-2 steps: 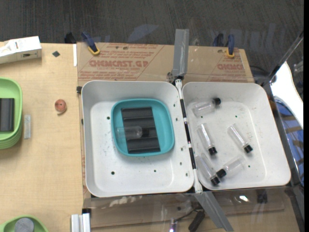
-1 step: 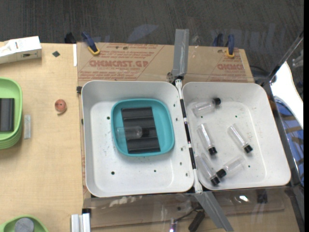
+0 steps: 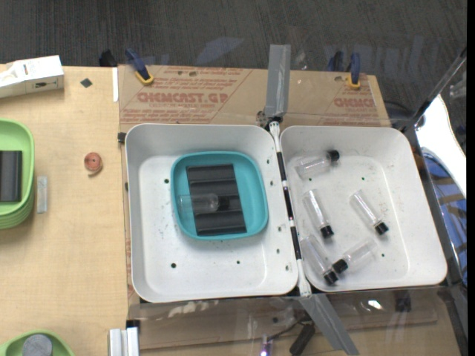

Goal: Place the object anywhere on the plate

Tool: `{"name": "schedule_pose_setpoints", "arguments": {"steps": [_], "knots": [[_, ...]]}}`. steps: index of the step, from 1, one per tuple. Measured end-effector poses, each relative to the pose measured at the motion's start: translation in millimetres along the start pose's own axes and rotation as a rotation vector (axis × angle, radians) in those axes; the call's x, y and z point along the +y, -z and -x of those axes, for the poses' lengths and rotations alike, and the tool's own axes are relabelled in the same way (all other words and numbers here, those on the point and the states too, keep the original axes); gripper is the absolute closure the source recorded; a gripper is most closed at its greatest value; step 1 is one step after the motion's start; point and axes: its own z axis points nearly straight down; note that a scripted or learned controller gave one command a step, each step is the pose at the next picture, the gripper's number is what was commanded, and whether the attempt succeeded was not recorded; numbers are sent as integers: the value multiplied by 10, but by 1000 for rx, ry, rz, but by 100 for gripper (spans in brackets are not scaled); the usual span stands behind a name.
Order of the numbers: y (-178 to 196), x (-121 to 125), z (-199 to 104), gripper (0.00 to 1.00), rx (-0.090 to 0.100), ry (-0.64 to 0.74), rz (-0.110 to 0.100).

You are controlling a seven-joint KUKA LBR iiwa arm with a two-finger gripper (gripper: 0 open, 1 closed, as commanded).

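i see the teal plate [image 3: 220,195] sitting in the left white bin [image 3: 148,258], roughly centred but a little toward the bin's far wall. a dark ribbed insert [image 3: 215,199] lies across the plate's middle, and on top of that insert rests one clear plastic tube [image 3: 208,202], lying on its side; it is faint against the dark ribs, so i can't make out its cap.

to the right of the plate, across the divider where the two bins meet, the right white bin [image 3: 415,265] holds more clear tubes with black caps. one tube [image 3: 318,163] lies near that bin's far wall, level with the plate's far rim. another [image 3: 317,214] lies just past the divider, level with the plate's near half. a third [image 3: 369,213] is farther right of it. two more [image 3: 338,262] lie close together, touching or nearly so, toward the near-right of the plate.

beyond the plate, a sheet of brown cardboard [image 3: 193,95] lies behind both bins.

as for the claw, i cannot tell whether it is open or closed from here.
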Motion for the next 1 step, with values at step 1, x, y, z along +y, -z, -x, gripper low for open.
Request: {"name": "schedule_pose_setpoints", "arguments": {"steps": [1], "knots": [[-3,-65,6,0,0,-99,-2]]}}
